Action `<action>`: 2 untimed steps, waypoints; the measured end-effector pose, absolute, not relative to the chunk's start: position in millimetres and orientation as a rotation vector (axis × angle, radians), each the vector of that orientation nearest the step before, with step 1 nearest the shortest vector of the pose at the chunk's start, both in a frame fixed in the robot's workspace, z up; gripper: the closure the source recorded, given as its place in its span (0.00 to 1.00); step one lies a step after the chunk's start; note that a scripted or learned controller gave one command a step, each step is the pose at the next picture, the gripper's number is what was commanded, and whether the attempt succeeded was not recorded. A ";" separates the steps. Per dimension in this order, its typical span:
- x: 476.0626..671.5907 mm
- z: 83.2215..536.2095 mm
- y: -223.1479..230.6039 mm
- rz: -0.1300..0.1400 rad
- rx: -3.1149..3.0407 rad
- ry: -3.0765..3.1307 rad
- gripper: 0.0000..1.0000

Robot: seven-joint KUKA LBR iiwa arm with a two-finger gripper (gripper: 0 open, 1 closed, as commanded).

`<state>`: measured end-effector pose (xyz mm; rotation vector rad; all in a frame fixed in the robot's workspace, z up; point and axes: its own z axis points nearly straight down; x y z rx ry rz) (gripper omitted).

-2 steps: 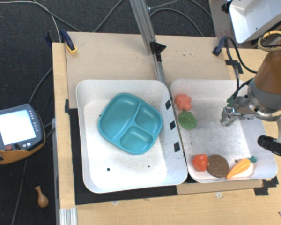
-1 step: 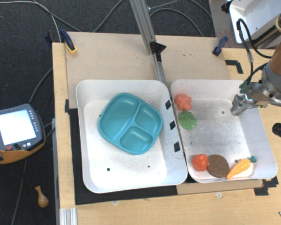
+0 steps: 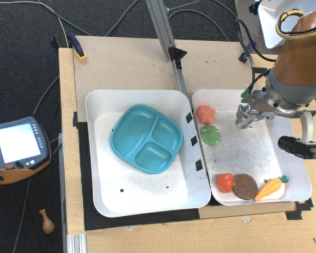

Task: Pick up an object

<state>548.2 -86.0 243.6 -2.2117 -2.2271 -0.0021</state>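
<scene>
Jaws cannot be read from here, so we call the gripper (image 3: 246,117) uncommitted, hovering over the right bin (image 3: 253,152).
We judge this the approach step: next we must choose 1 target, likely the pink piece (image 3: 205,113) or green piece (image 3: 210,136) nearby, and descend; glare blurs the fingertips.

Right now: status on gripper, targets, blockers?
Gripper above right bin, top half, nothing visibly held. Nearest: pink toy, green toy to its left. Tomato, brown disc, carrot along near edge. No blockers.
</scene>
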 end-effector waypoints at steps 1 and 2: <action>549.8 229.3 -29.4 0.000 -2.212 -2.226 1.00; 562.6 222.2 19.7 -0.002 -2.216 -2.227 1.00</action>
